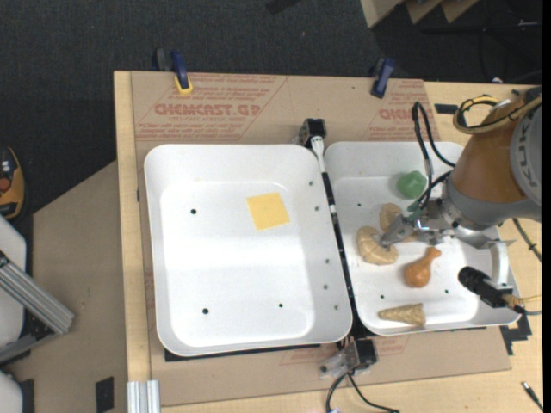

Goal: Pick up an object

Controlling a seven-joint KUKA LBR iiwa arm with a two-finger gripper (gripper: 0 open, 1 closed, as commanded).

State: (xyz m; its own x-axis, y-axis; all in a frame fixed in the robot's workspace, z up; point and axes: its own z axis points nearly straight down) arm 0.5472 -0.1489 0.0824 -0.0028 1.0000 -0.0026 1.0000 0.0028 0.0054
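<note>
Status of task: not yet accomplished, by the look of things; every object lies on a bin floor and none is seen lifted. Left bin (172, 256): shallow, white, with rounded corners, bearing one flat yellow square (268, 211) lying alone near the middle of its floor, well apart from the arm. Right bin (344, 179): same make, set touching the left bin along a dark seam. It holds a pale tan lump (374, 246) near its left-centre, a green piece (411, 182) toward the far side, an orange-brown drumstick-shaped piece (421, 268) just right of the lump, and a pale wedge (403, 315) near the front wall. Gripper (398, 231): low over the right bin, its tip at the upper right edge of the tan lump; whether it is open or closed cannot be told, nor whether it touches the lump. Judged remaining: secure one object, most likely the lump nearest the tip, and raise it clear of the bin. Surface: a brown board (258, 106) printed with red lettering, held at its far edge by two clamps (180, 71). Room: dark carpet behind, wooden furniture at upper right, pale metal framing at lower left.
</note>
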